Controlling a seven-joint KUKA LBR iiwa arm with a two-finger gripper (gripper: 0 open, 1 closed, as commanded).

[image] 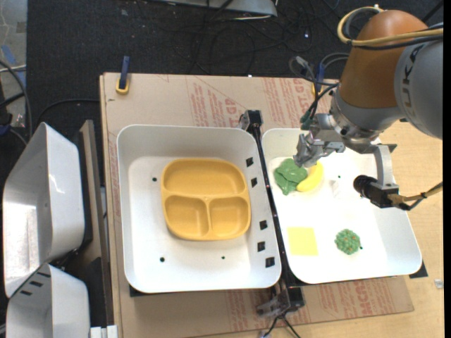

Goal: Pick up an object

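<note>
- Camera view looks down on a bench with two white bins side by side on a sheet of brown cardboard [176, 97].
- The left bin [130, 146] holds one thing: a yellow tray [206, 197] with three parts. It lies flat near the middle of the bin.
- The right bin [384, 259] holds four small things.
- A green leafy lump [286, 176] lies in the far left part of the right bin, close to the wall between the two bins.
- A yellow banana shape [311, 180] lies just to the right of the green leafy lump and touches it.
- A flat yellow square [303, 241] lies nearer, well apart from those two.
- A little green bumpy ball [347, 241] sits just to the right of the flat yellow square, with a gap between them.
- The arm [384, 55] comes in from the right. It is grey with a big orange part.
- The gripper [305, 162] is low over the far left part of the right bin. Its tip is right at the top edge of the green leafy lump and the yellow banana shape.
- I cannot tell if the gripper is open or closed, or if it is touching either thing.
- Nothing is lifted. All four small things lie on the floor of the bin.
- A small blue and yellow clamp [124, 76] sits on the far left corner of the cardboard.
</note>
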